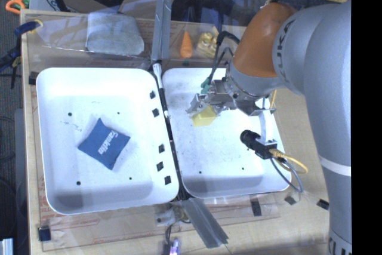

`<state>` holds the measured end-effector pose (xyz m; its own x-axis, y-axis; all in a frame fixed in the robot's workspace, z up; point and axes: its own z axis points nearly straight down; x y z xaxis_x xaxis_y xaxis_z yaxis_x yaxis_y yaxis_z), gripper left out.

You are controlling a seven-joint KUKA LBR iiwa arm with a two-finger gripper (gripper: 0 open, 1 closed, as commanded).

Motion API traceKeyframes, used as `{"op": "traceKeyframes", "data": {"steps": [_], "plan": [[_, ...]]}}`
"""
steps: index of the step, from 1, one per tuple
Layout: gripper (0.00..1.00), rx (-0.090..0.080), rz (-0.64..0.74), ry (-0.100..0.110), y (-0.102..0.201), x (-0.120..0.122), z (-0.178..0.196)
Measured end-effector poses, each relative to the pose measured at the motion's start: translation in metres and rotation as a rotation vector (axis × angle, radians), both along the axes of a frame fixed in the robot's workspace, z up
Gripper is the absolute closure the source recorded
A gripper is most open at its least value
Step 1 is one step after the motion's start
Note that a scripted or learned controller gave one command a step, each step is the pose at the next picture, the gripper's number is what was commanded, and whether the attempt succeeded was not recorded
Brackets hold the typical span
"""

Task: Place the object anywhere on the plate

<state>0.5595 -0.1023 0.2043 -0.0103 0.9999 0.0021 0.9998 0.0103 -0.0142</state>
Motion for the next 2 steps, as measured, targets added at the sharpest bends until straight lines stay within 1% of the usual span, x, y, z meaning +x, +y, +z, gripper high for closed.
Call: {"op": "traceKeyframes", "data": {"steps": [2], "plan": [[1.00,0.001,0.016,0.014,0.0008,0.0007,0.0127]]}}
